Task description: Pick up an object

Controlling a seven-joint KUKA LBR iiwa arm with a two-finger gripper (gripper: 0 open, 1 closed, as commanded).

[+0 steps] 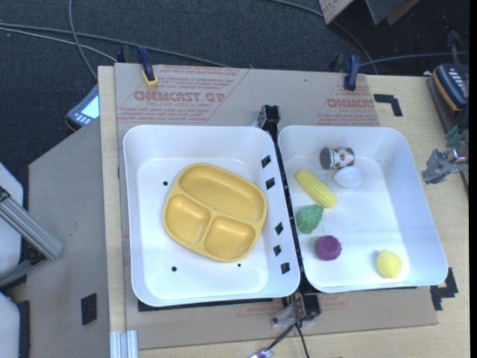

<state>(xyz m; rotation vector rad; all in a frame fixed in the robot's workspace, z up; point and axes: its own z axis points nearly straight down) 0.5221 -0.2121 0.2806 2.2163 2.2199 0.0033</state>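
1. I see two white bins side by side on the counter point(112, 200): the left bin point(141, 222) and the right bin point(417, 222).
2. A yellow divided tray point(215, 211) lies in the left bin, near its middle.
3. The right bin holds a small can point(337, 157) on its side, a white object point(348, 177) touching it, a yellow corn cob point(315, 187), a green item point(309, 217), a purple ball point(328, 247) and a yellow lemon point(388, 263) near the front wall.
4. A grey metal part point(446, 164) shows at the right edge, beside the right bin; I cannot tell how the jaws stand or whether they hold anything.
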